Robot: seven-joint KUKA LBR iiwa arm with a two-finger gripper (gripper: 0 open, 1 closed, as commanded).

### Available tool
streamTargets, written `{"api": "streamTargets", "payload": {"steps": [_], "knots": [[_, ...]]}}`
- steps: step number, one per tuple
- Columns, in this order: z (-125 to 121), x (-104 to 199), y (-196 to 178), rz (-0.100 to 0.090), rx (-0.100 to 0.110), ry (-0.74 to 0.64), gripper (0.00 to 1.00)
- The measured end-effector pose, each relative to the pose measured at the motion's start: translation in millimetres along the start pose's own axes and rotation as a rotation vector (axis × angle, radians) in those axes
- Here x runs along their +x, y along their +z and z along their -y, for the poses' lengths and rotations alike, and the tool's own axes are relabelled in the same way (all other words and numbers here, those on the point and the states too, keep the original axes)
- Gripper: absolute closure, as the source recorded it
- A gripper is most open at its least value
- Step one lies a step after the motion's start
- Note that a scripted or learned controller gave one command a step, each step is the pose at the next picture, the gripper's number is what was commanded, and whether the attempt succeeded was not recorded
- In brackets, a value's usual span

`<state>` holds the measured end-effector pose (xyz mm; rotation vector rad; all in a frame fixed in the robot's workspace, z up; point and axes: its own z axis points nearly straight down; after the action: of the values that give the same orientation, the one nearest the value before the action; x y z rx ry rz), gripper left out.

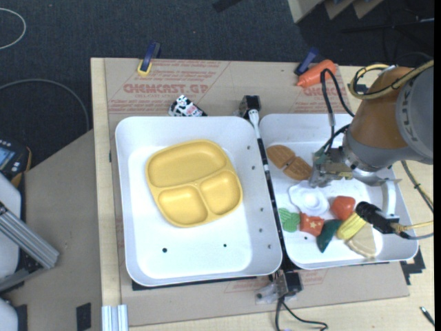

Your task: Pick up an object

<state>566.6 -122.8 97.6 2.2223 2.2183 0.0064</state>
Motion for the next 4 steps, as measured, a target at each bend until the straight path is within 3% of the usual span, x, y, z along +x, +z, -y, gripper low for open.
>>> {"api": "streamTargets", "payload": {"steps": [2, 3, 4], "knots": [[-2.3, -8.9, -120.3, 0.005, -0.005, -0.002, 1.00], [-3.1, -8.9, -127.9, 0.003, 0.000, -0.003, 1.00], [-3.9, 52.5, -121.7, -0.002, 0.006, -0.008, 1.00]]}}
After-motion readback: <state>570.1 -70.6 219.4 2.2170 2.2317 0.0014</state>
